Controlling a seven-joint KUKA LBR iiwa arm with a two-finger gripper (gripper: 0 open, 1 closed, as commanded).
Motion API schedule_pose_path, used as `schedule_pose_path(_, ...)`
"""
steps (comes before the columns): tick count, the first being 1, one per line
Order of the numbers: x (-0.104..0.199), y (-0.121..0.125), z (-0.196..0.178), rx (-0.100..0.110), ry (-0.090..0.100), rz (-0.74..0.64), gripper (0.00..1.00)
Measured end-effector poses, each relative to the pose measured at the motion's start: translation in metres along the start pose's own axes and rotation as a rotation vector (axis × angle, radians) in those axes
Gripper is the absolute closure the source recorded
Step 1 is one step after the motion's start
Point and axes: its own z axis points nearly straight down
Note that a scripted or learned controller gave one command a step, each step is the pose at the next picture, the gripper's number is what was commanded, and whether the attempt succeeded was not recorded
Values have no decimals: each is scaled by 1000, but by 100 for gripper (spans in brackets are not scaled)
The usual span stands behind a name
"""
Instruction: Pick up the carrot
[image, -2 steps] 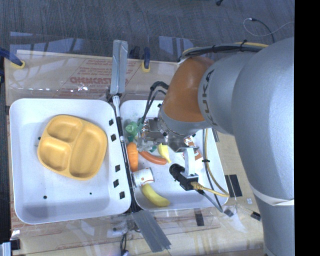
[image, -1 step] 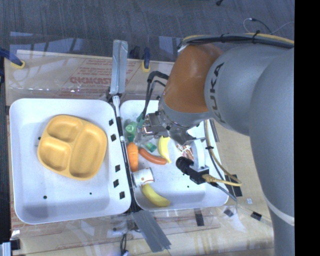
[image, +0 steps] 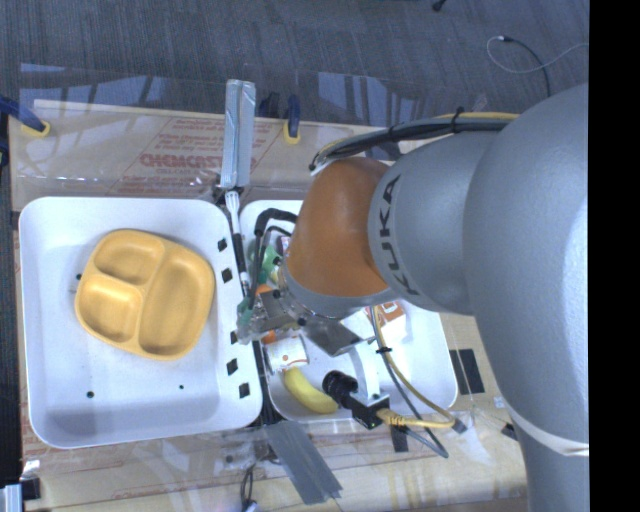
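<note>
My gripper (image: 258, 320) reaches down into the right bin (image: 440, 370), close to that bin's left wall, and the arm's orange band and grey wrist cover most of it. Just above the gripper a small orange patch with a green end peeks out, which looks like the carrot (image: 264, 290); most of it is hidden under the arm. Whether the carrot touches the gripper cannot be told from here.
A yellow banana (image: 305, 392) lies at the front of the right bin. An orange-and-white item (image: 390, 315) shows beside the arm. The left bin (image: 60, 400) holds a yellow divided plate (image: 145, 292). A ridge (image: 240, 330) with black marks separates the bins.
</note>
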Motion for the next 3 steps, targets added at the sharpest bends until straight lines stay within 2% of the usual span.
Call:
schedule_pose_path(1, -1, 39, -1, -3, -1, -123, 100)
schedule_pose_path(2, -42, 36, -65, -3, -2, -219, 100)
schedule_pose_path(3, 4, 33, 0, 0, 0, -162, 100)
